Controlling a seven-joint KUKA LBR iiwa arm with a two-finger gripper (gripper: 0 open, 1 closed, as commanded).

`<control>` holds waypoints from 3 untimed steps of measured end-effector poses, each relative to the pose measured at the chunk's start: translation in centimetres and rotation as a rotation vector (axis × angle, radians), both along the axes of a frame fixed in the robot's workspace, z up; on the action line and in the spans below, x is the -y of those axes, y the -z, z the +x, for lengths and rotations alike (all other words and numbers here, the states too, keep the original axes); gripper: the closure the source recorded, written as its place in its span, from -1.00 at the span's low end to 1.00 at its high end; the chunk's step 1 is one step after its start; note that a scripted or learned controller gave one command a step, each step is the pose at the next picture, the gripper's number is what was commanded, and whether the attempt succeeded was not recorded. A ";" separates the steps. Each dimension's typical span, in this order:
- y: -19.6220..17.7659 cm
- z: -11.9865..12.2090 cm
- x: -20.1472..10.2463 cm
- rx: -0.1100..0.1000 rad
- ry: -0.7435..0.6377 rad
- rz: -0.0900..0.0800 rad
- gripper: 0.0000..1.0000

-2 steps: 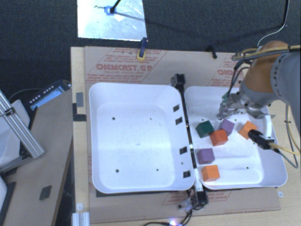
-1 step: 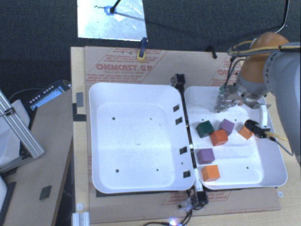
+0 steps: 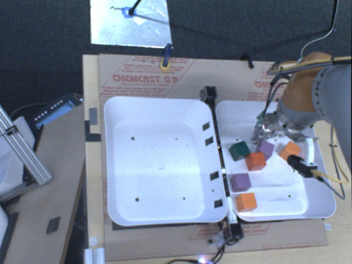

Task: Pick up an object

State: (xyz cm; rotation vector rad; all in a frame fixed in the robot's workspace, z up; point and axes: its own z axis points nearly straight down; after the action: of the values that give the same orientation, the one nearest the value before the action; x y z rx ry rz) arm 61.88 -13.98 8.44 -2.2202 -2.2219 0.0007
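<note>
Two white bins are seen side by side on the bench. The left bin (image 3: 159, 164) sits in the middle of the frame, and the right bin (image 3: 275, 199) sits at the lower right. All the blocks are kept in the right bin, likely so they can be picked from one place. A green block (image 3: 238, 150), a red block (image 3: 256, 161) and a purple block (image 3: 266, 148) are bunched close together near the middle of that bin. An orange block (image 3: 290, 149) is found just to their right. A second purple block (image 3: 240, 182) and a second orange block (image 3: 246, 202) are set lower down, near the wall between the bins. The arm (image 3: 308, 89) is reached in from the right, and the claw (image 3: 264, 130) is hung low just above the purple block in the bunch. It cannot be told if the claw is wide or narrow, because it is hidden by the wrist. No block is seen held. The purple block under the claw is judged to be the one aimed at. It is nearly a cube, so no long side can be told. It is turned a bit, with one corner pointed down to the red block it touches.
</note>
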 end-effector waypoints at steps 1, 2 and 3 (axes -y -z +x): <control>0.0 -3.3 0.0 0.000 0.000 0.000 1.00; -0.2 3.4 0.7 0.010 -0.005 -0.002 1.00; -0.1 5.2 -6.1 0.006 -0.010 0.002 1.00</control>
State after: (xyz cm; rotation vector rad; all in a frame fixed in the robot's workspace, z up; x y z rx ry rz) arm 67.05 -7.89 8.53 -2.2110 -2.2346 -0.0075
